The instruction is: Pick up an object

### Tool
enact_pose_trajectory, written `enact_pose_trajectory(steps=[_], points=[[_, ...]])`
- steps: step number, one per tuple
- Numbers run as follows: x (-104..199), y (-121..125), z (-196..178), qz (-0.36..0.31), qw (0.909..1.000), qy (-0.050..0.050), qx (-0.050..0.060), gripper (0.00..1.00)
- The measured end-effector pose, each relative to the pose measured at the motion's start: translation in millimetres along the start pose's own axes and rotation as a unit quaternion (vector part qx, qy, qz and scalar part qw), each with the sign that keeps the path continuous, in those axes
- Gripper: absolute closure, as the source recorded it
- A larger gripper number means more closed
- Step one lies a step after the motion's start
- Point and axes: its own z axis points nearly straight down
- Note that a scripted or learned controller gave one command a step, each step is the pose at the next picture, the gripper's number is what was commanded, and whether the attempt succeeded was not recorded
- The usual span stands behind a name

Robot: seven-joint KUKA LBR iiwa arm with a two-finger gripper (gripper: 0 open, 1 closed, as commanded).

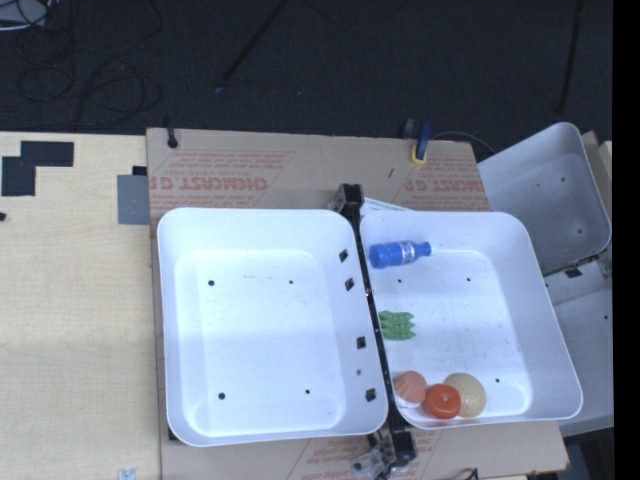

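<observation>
best pick is the blue bottle (399, 254) — it lies on its side near the far wall of the right bin (545, 298), well apart from the other things there, so come straight down across its body. no tool to judge — apart or together, i cannot tell.

The red round thing (442, 401) is sitting in front of the tan ball (468, 392), hiding part of it. The pinkish piece (408, 385) beside them is looking too blurry to identify, same for the green lump (396, 325).
</observation>
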Motion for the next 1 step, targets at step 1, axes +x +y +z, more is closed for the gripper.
enact_pose_trajectory(steps=[1], points=[[0.4, 0.2, 8.6, 0.0, 1.0, 0.0, 0.0, 1.0]])
